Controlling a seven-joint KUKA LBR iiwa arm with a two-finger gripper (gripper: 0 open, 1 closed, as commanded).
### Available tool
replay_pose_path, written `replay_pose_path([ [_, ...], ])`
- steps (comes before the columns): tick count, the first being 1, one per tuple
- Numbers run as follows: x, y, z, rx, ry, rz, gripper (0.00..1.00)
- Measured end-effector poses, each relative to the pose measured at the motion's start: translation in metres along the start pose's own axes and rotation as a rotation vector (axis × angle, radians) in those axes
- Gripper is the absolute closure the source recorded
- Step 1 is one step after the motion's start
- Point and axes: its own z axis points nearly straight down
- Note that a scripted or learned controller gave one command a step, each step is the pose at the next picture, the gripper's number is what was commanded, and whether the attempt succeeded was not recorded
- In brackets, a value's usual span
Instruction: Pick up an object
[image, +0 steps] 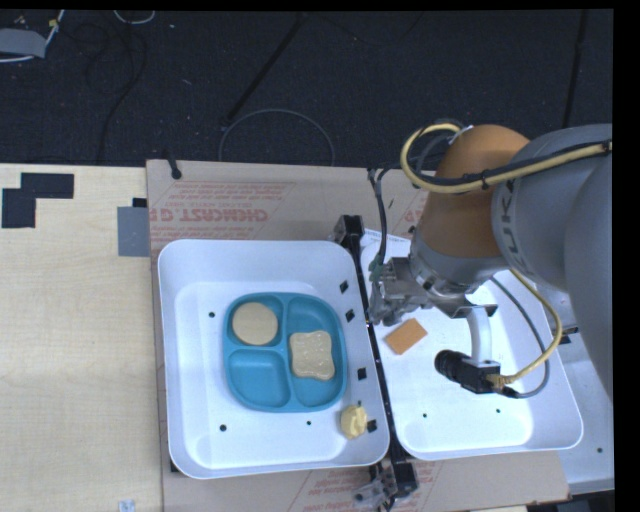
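arm over the right bin, orange piece just below it

the grey arm (540, 220) fills the right side, its orange band bulging above the wrist, and it hangs over the right bin (540, 425). the gripper (392, 298) sits low at that bin's left wall, hard against the divide between the 2 bins. from here i cannot tell how its hand stands; the wrist body covers it.

in the left bin (190, 400) lies a blue tray (262, 385) with 3 compartments. a round tan biscuit (254, 323) rests in the upper left one, a pale slice of toast (312, 355) in the right one. a small yellow lump (353, 420) sits outside the tray, near the bin's lower right corner.

the nearest thing to take is a flat orange piece (405, 336), lying on the right bin's floor just below the gripper, possibly touching it.

to do this well, i'd say the hand should centre over the orange piece, turn to span its narrow side, and go right down to the floor, since something so flat gives little to grip.
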Motion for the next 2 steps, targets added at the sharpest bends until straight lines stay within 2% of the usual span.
replay_pose_path([
  [1, 0.041, 0.034, 0.002, -0.001, -0.001, 0.0, 1.0],
  [2, 0.081, 0.065, -0.025, -0.004, -0.001, 0.001, 1.0],
])
